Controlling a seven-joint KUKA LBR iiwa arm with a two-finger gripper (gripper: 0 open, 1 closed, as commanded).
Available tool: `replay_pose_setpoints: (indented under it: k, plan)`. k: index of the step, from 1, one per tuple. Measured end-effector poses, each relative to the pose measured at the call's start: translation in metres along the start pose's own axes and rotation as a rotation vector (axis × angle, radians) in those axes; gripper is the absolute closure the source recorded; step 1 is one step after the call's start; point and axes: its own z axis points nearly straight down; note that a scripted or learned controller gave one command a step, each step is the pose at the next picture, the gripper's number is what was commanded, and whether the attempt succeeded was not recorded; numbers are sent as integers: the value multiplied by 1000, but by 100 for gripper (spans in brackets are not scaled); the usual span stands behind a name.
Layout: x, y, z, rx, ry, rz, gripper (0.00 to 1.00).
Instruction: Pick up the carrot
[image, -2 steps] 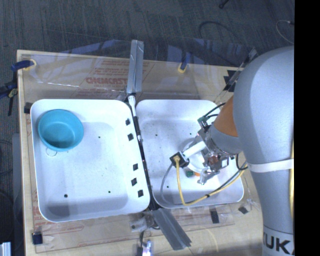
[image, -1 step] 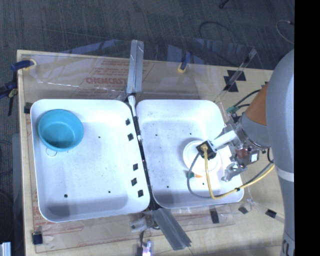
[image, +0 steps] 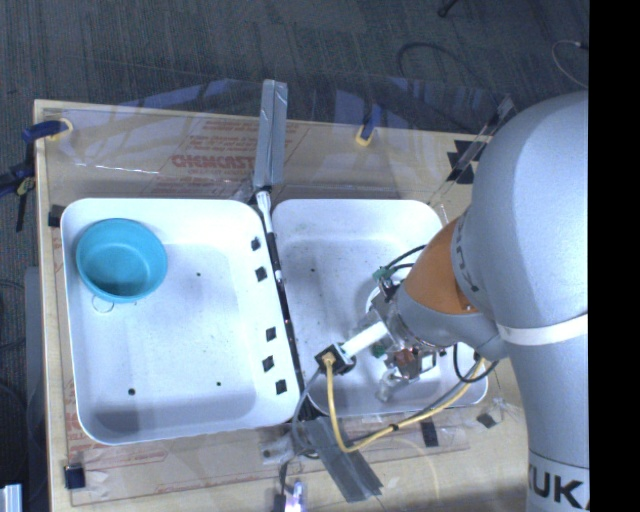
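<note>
The gripper (image: 402, 368) hangs low in the right bin (image: 330, 225), its grasp impossible to judge from here, something orange, perhaps the carrot (image: 406, 355), tucked right beneath it, long axis hidden, the blue bowl (image: 121, 259) far off.

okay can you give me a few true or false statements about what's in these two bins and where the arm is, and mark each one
1. A blue bowl sits in the left bin. True.
2. The bowl is in that bin's near corner, by the divider. False: it is in the far corner on the view's left side, away from the divider.
3. The gripper is down in the right bin. True.
4. The arm reaches over the left bin. False: it comes in from the view's right and stays over the right bin.
5. A yellow cable runs along the right bin's near edge. True.
</note>
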Motion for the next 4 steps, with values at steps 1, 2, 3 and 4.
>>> replay_pose_setpoints:
  k: [1, 2, 3, 4]
  plan:
    - [49, 66, -4, 1, 0, 55, 0]
    - [-15, 50, -99, -2, 0, -10, 0]
    - [0, 14, -6, -8, 12, -81, 0]
    - [-14, 47, -113, -3, 1, 75, 0]
